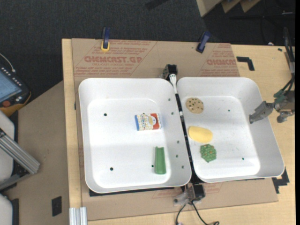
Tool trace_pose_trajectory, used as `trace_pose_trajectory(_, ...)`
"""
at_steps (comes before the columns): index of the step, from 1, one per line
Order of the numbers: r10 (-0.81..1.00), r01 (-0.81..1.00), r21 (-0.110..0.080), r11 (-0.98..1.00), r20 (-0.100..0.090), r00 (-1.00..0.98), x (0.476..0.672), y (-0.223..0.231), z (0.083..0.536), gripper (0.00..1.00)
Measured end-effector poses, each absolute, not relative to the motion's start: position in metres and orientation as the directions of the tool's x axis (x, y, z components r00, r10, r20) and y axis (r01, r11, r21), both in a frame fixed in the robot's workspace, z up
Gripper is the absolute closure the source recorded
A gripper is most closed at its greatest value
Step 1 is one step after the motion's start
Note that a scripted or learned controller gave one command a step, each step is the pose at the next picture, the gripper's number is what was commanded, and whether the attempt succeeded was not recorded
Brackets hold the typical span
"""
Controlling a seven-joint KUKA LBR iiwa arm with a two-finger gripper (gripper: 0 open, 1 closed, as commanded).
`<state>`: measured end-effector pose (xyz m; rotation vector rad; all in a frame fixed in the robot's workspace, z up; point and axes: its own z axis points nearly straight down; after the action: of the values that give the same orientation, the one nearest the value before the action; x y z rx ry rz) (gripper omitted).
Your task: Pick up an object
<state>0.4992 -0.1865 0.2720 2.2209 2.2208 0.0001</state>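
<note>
Your main risk lies in the right bin [262, 139], where the three candidates crowd its left wall: the cookie [194, 105] sits at the top, the yellow lemon-like piece [200, 134] lies below it, and the green broccoli-like piece [208, 153] is just beside that. If you go for the yellow one, I judge a descending finger could strike the green neighbour or the bin wall, and a rounded shape like that may squirt out sideways. The cookie looks flat, so a pinch could slide over it.

The left bin [93, 125] gives you more room. The small blue-and-white carton [148, 121] lies near its middle, and the green cucumber-like stick [160, 160] lies well apart below it, though close to the right wall.

Your tool [262, 111] hangs at the right bin's right rim, well apart from every object, with the arm reaching in from the right edge. It is too small and blurred for me to tell whether it is spread or pressed together
</note>
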Motion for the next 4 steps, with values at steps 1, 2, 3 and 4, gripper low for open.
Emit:
trace_pose_trajectory(1,1.000,1.000,0.004,0.001,-0.002,-0.001,0.500,-0.187,0.283,1.00)
trace_pose_trajectory(2,1.000,1.000,-0.001,0.007,0.003,-0.007,0.479,-0.127,0.298,1.00)
trace_pose_trajectory(3,1.000,1.000,0.003,0.007,0.000,-0.007,0.513,-0.072,0.289,1.00)
trace_pose_trajectory(4,1.000,1.000,0.007,0.012,0.003,-0.012,0.491,0.020,0.343,1.00)
